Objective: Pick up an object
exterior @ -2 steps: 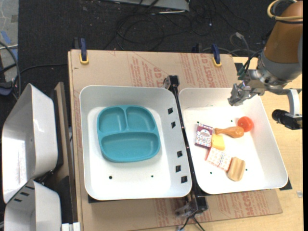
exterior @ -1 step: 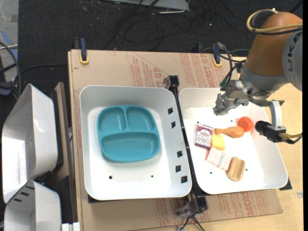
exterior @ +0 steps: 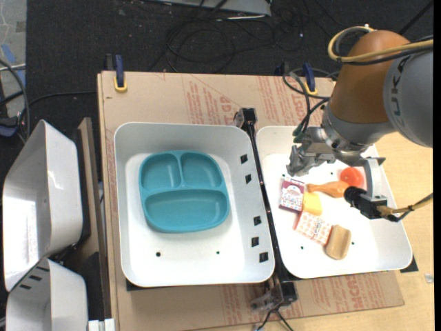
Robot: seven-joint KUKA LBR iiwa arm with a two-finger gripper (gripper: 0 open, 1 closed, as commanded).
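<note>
My gripper [exterior: 302, 161] hangs over the back left part of the right bin [exterior: 394, 254], just above and behind a small pink and purple box [exterior: 291, 195]. Right of that box lie a yellow block [exterior: 313, 203] and an orange carrot-shaped piece [exterior: 329, 188]. A red-orange ball [exterior: 352, 176] sits further back, partly under the wrist. Nearer the front are a patterned pink packet [exterior: 313, 227] and a tan bread-like piece [exterior: 337, 242]. I see nothing held by the gripper.
The left bin [exterior: 131, 254] holds a teal divided plate [exterior: 184, 190]. Black clips [exterior: 256, 221] line the wall between the two bins. White containers [exterior: 38, 192] stand off the bench at the left.
</note>
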